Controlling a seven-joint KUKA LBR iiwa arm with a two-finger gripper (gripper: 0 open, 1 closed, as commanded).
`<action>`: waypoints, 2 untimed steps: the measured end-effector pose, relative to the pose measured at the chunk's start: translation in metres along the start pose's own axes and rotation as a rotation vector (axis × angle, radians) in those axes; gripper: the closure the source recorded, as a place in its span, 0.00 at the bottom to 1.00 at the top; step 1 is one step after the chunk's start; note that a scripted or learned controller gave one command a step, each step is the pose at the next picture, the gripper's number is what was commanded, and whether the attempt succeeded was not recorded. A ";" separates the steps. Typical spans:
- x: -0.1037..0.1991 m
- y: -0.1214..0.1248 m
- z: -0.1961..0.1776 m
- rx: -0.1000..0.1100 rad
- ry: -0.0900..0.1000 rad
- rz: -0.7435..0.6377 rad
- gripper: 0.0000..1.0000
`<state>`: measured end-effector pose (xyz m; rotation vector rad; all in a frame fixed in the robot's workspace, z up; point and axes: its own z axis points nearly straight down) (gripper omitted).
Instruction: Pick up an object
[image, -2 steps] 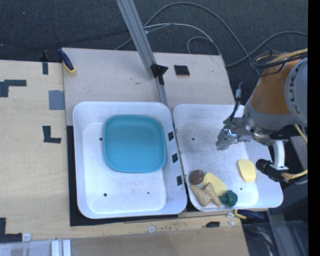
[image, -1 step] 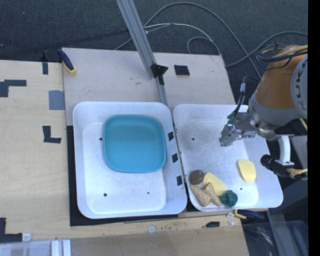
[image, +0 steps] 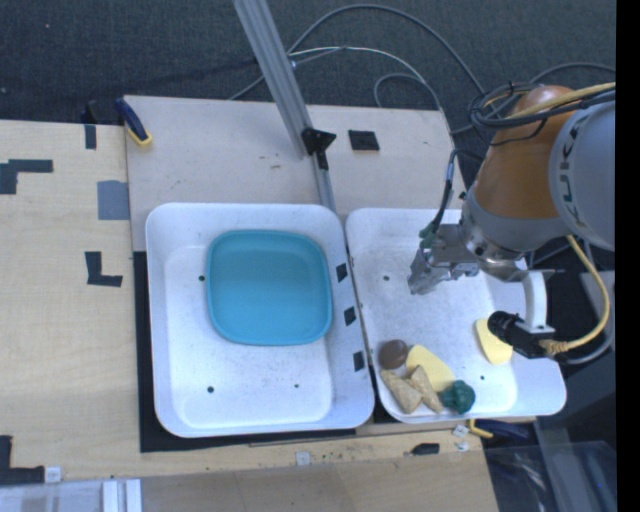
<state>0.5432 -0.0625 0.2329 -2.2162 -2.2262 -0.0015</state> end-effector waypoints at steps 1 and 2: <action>0.062 -0.005 0.002 0.002 0.000 -0.001 1.00; 0.115 -0.012 0.013 0.002 0.000 0.000 1.00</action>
